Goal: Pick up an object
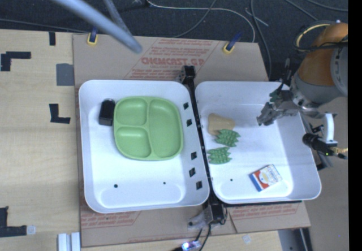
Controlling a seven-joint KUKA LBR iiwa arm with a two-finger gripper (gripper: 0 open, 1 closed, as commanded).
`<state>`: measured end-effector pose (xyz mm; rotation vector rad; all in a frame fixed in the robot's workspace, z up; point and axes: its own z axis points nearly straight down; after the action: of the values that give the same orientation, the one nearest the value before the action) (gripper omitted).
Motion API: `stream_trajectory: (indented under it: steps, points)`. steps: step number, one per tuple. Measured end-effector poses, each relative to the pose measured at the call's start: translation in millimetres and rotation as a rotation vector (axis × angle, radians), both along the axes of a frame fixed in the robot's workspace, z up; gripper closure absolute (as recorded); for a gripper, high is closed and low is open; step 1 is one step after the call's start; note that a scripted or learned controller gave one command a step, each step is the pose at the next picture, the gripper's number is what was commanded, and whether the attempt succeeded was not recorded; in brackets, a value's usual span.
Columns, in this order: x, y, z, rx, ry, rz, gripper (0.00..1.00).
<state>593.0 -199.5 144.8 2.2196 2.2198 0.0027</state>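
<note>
Two green leafy pieces [224,146], one tan block [218,122].

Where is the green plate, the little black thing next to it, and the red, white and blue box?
green plate [148,128]: camera view, on its middle ridge.
little black thing [106,112]: camera view, on its top face.
red, white and blue box [265,177]: camera view, on its printed face.

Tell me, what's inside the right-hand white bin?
In the right bin: a tan block, two green leafy pieces, a small card. The gripper covers part of the floor.
</note>
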Motion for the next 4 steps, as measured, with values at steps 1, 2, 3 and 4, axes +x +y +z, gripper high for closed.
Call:
stream_trajectory:
  steps: [1, 2, 3, 4]
  points:
    - [7, -6, 47, -0.001, -0.001, 0.001, 1.0]
    - [9, -6, 98, -0.001, -0.002, 0.002, 1.0]
    - [6, 47, 103, 0.001, 0.003, 0.006, 1.0]
    - [-5, 105, 88, 0.002, 0.006, 0.006, 1.0]
